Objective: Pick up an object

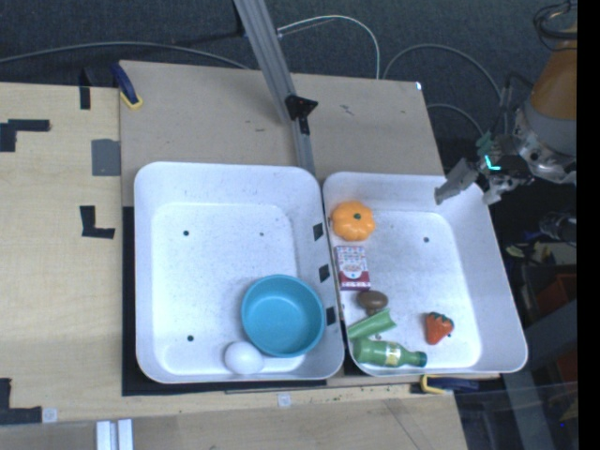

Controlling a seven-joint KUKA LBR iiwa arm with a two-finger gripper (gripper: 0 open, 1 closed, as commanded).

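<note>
Above the right bin (469, 251) hangs the end effector (461, 182) (nothing between its fingers).

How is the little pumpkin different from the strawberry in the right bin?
The pumpkin is orange and round; the strawberry is red and tapers. The pumpkin looks larger. The pumpkin sits at the bin's far left corner, above a small carton; the strawberry lies alone near the front right. Both are toy foods with green tops, resting in the right bin, untouched by the gripper.
</note>
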